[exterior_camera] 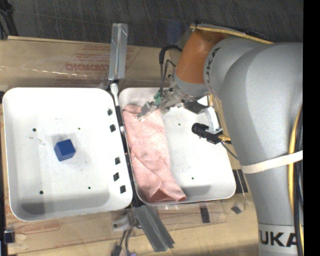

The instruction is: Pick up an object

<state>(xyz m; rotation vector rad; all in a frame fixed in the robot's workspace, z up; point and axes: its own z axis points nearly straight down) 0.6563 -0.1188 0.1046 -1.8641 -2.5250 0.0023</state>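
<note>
A pink cloth (149, 151) lies crumpled along the left side of the right bin (208, 167), reaching from its far wall to its near wall. My gripper (151, 107) is low over the cloth's far end, at or just above the fabric; whether it touches the cloth I cannot tell. The grey arm with its orange band (194, 60) comes in from the right above that bin. A small blue cube (64, 149) rests alone on the floor of the left bin (21, 116), far from the gripper.
A black fitting with a cable (202, 130) hangs over the middle of the right bin. A metal divider with black clips (117, 137) runs between the bins. The bulky arm body (261, 116) covers the right bin's right rim.
</note>
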